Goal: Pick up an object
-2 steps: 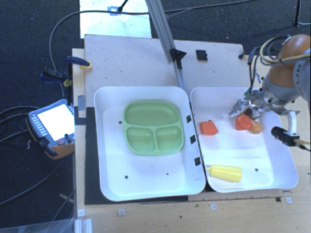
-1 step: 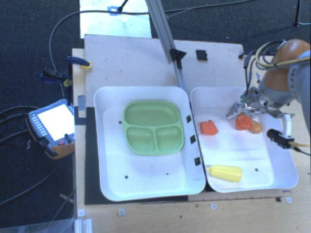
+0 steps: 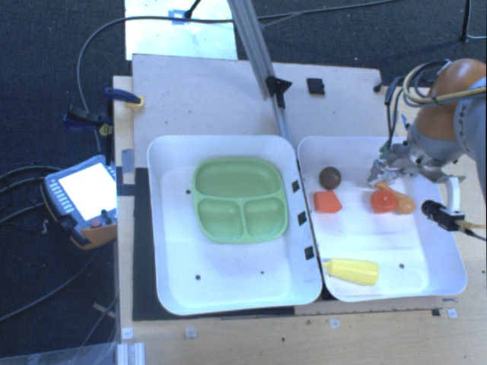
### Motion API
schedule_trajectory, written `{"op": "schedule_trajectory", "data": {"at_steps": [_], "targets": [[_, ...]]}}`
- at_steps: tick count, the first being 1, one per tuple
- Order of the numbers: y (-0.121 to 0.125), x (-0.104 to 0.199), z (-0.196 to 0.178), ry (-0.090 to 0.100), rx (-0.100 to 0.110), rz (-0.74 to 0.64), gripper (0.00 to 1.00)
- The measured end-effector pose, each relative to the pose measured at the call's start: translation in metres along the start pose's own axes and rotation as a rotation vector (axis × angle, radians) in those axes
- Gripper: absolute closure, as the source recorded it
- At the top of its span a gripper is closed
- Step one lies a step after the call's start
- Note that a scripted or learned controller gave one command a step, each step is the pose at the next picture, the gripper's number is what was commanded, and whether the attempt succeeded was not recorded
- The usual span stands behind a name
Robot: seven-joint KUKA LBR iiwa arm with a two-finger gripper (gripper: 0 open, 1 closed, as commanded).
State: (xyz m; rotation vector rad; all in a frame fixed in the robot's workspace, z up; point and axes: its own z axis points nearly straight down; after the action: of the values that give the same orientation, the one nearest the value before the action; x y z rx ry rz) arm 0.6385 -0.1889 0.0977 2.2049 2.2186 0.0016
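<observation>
Orange toy (image 3: 391, 201), claw (image 3: 384, 170) just above

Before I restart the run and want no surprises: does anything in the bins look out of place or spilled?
Nothing stands out. The green divided plate sits flat in the left bin. In the right bin, the brown ball, red block, orange-red toy and yellow bottle lie apart, unspilled.
</observation>
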Motion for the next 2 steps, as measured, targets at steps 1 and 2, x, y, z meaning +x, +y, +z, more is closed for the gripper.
{"op": "schedule_trajectory", "data": {"at_steps": [1,2], "targets": [[-0.006,0.0,-0.048,0.007,0.004,0.006,1.0],[-0.013,0.004,-0.097,0.008,0.007,0.002,1.0]]}}
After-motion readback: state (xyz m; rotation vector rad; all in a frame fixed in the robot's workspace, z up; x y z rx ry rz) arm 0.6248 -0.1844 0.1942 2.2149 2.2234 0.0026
